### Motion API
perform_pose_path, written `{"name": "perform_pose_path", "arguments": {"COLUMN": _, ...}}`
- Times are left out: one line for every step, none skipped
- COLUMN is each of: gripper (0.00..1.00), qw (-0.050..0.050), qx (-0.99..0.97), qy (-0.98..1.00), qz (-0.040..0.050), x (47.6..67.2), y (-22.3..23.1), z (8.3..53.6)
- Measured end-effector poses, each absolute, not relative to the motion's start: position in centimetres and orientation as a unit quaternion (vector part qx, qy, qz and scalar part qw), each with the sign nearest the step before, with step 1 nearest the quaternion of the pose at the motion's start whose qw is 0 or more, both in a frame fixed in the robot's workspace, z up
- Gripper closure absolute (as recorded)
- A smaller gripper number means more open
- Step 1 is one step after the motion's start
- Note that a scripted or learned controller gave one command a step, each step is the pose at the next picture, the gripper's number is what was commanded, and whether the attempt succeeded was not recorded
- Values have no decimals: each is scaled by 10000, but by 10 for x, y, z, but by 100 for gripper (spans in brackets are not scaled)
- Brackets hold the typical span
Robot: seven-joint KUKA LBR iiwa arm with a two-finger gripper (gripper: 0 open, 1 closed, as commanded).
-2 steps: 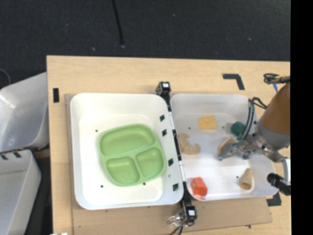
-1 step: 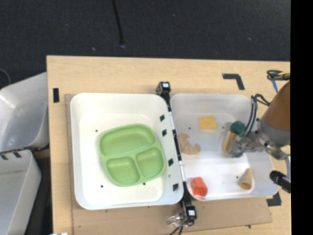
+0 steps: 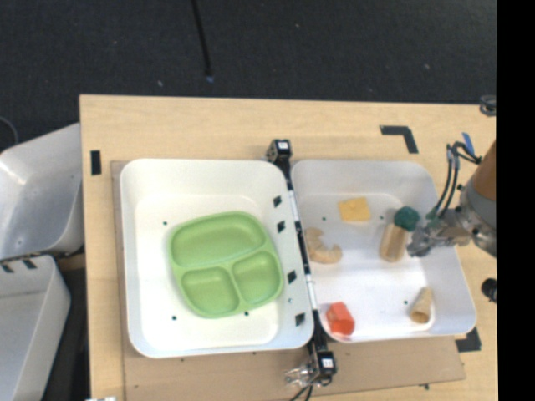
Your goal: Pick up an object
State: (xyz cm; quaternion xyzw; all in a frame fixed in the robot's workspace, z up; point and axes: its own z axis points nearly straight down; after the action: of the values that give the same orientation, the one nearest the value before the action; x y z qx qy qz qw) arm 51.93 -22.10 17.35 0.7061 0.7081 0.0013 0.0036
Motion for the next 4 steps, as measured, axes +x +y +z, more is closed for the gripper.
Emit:
{"name": "perform_pose_path", "arguments": {"gripper": 100, "qw": 41, "qx": 7061, "qy": 7081, "qz": 14, "x": 529, "y": -221, "z": 234}}
{"name": "perform_pose_path", "arguments": {"gripper": 100, "qw": 32, "qx": 7059, "qy": 7083, "qz": 10, "x": 530, "y": -222, "z": 282}}
{"name": "perform_pose_path", "arguments": {"gripper": 100, "qw": 11, "qx": 7048, "qy": 7094, "qz": 6, "x": 531, "y": -169, "z": 279}}
{"name": "perform_pose_path", "arguments": {"gripper": 100, "qw": 13, "qx": 7049, "qy": 7093, "qz": 3, "x": 545, "y": -122, "z": 282}}
